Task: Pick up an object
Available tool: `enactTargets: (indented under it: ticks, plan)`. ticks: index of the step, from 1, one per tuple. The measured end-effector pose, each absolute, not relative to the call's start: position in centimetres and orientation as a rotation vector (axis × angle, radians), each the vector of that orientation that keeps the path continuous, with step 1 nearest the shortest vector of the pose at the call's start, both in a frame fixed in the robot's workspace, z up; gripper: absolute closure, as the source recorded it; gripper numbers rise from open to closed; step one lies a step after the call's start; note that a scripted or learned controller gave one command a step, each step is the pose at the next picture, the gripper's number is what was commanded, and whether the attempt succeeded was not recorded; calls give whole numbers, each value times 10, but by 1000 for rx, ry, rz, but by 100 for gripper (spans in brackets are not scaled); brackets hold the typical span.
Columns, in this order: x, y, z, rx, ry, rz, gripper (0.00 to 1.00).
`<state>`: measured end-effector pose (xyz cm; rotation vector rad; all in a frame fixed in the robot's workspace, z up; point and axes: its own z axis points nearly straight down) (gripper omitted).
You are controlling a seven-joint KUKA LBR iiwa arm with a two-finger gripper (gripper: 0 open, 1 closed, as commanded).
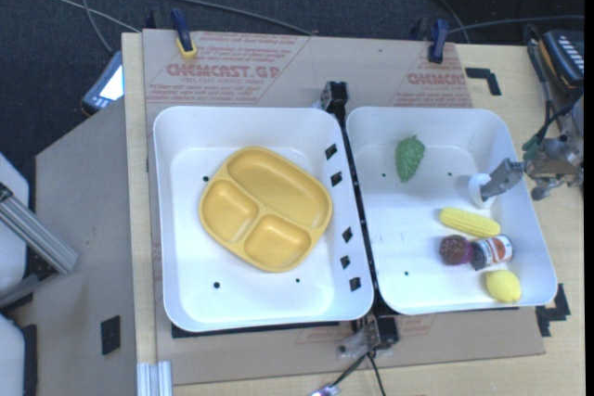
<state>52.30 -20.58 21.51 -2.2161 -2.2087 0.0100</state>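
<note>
Apparently the gripper (490, 185) hovers at the right bin's (445, 121) far edge — whether it is clenched I cannot tell — poised above the corn cob (469, 221), within easy reach.

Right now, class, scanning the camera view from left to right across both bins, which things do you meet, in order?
Yellow divided plate → green leafy piece → dark red fruit → yellow lemon. The corn cob and small can overlap these, so they are left out.

Bright even overhead light; soft shadows; mild glare on white bins (176, 227); slight softness.
</note>
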Motion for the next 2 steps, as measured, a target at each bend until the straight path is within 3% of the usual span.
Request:
enactTargets:
  ticks: [1,2]
  plan:
    - [526,-205,222,-2220,-2221,0,0]
    - [515,-205,170,-2218,-2216,3,0]
